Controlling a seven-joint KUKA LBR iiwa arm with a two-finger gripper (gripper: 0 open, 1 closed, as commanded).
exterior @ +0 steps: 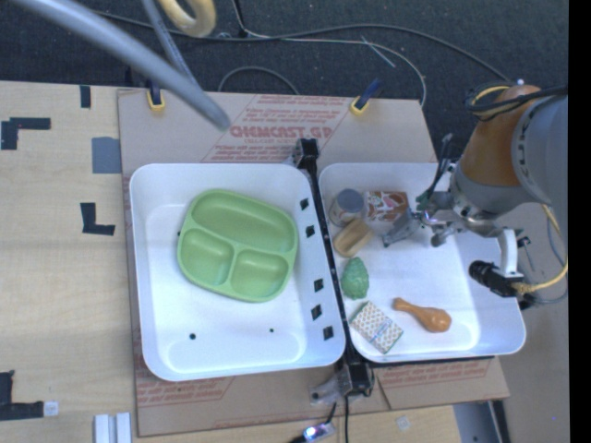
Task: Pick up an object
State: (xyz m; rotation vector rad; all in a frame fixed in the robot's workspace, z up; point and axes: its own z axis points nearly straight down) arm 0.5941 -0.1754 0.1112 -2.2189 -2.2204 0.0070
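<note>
Five items were logged in the right bin (480,344). The gripper (413,229) was low over its upper part; its state could not be told. Just beside it lay a printed packet (386,205), tan block (352,237) and grey can (346,202): crowding risked a glancing, failed pick.

Grey arm (517,160) from the right, pincer (414,227) low, pointing left.

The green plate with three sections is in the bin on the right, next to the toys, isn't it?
Not quite. The camera view shows the green plate with three sections lying in the left bin, by itself. The toys, like the orange drumstick and the green lump, are in the right bin.
</note>
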